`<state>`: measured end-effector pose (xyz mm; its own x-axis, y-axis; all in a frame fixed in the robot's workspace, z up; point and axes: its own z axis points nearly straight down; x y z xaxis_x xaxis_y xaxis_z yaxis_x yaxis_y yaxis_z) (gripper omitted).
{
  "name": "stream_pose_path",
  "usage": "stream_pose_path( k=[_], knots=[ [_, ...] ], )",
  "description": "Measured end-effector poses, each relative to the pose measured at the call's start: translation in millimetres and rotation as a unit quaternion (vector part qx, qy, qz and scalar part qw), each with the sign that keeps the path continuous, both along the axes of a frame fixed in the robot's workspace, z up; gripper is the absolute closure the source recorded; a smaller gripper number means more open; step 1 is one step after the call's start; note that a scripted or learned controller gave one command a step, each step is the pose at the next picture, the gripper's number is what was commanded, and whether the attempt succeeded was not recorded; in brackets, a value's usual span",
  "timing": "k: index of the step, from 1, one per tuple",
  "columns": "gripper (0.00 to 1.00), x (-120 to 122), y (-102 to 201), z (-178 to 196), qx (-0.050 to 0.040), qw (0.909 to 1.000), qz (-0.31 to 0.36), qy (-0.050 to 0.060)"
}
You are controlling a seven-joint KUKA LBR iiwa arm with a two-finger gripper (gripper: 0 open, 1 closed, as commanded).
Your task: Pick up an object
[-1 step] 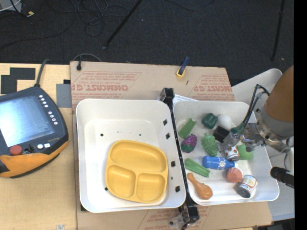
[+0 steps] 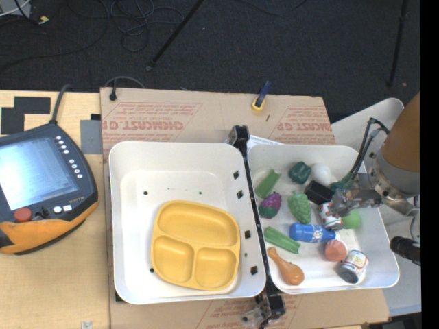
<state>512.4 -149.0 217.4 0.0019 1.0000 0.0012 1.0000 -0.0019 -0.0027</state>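
The right bin (image 2: 384, 266) holds several toy items. Among them are a blue bottle (image 2: 310, 233), a pink ball (image 2: 335, 250), a small can (image 2: 352, 266), an orange gourd (image 2: 287, 266) and a purple grape bunch (image 2: 271, 203). There are also a green broccoli piece (image 2: 300, 206), a black block (image 2: 317, 192) and a white egg (image 2: 321, 173). My gripper (image 2: 335, 210) is low in this bin, just right of the black block and above the blue bottle, beside a light green piece (image 2: 352, 219). I see nothing clearly held in it.
The left bin (image 2: 137, 177) carries a yellow divided tray (image 2: 195, 244). A teach pendant (image 2: 41, 184) lies on the bench at far left. Green vegetables (image 2: 267, 182) lie close to the divider wall between the bins. My arm (image 2: 401, 149) comes in over the right bin's right rim.
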Motion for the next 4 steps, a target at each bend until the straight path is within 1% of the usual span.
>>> stream_pose_path(
  k=[1,2,3,4],
  knots=[
    [1.0,18.5,-51.7,-79.2,0.0,1.0,0.0,0.003],
    [1.0,26.4,-67.2,12.4,-0.0023,1.0,0.0,-0.005],
    [1.0,64.7,-65.6,-45.2,-0.0002,1.0,0.0,0.0],
    [1.0,95.4,-65.6,-91.8,-0.0003,1.0,0.0,0.0]
  ],
)
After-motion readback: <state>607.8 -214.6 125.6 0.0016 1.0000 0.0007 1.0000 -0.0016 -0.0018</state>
